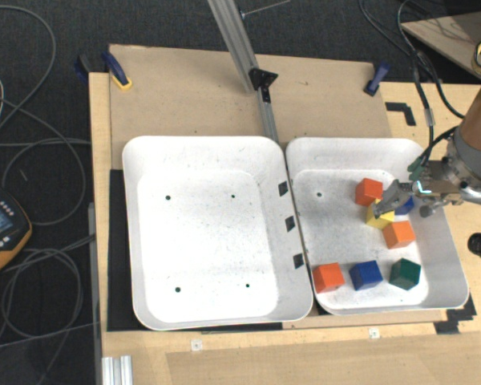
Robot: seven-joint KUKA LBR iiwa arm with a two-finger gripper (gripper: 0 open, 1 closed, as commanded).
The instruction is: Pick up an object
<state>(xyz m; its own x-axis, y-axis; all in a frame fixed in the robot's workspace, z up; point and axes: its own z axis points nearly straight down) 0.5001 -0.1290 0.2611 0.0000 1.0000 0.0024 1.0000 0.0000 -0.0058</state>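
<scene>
The right bin (441, 287) holds several small blocks. An orange block (369, 191) lies near the middle, with a yellow block (378, 220) and another orange block (398, 234) just below it. Along the front wall sit an orange block (329, 276), a blue block (365, 274) and a green block (404, 273). My gripper (407, 202) reaches in from the right and hangs low and open over the yellow block's right side. A small blue block (404, 208) shows between its fingers (390, 196), partly hidden by them.
The left bin (136, 239) stands beside the right one, its bare floor marked only by dark dots. A metal pole (236, 38) slants across the back of the bench. Cables and a handheld device (0, 227) lie on the floor at left.
</scene>
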